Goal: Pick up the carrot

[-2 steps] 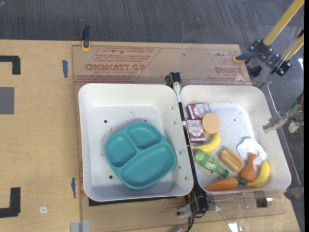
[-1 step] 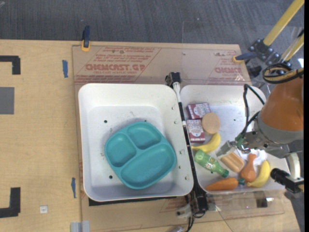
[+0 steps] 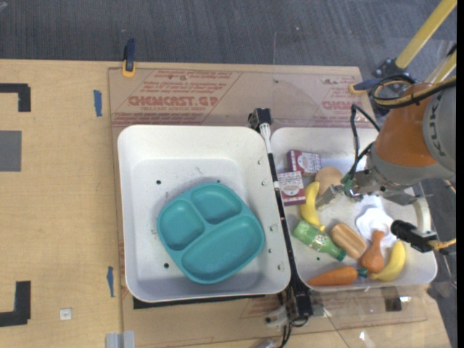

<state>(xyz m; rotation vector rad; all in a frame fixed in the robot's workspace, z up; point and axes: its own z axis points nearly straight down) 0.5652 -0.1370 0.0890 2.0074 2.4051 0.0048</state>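
Tapering smooth orange carrot (image 3: 334,276) lying untouched.

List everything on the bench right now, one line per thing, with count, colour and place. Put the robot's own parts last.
White plastic bins: 2, white, side by side; left bin, right bin.
Teal three-compartment plate: 1, teal, in the left bin.
Orange toy carrot: 1, orange, near edge of the right bin.
Yellow toy bananas: 2, yellow; one mid right bin, one near its right corner.
Green toy bottle: 1, green, left of the hot dog.
Toy hot dog in a bun: 1, tan and orange, centre.
Brown toy drumstick: 1, brown, beside the corner banana.
Red-and-white carton: 1, far left of right bin.
Claw: 1, grey, over the right bin.
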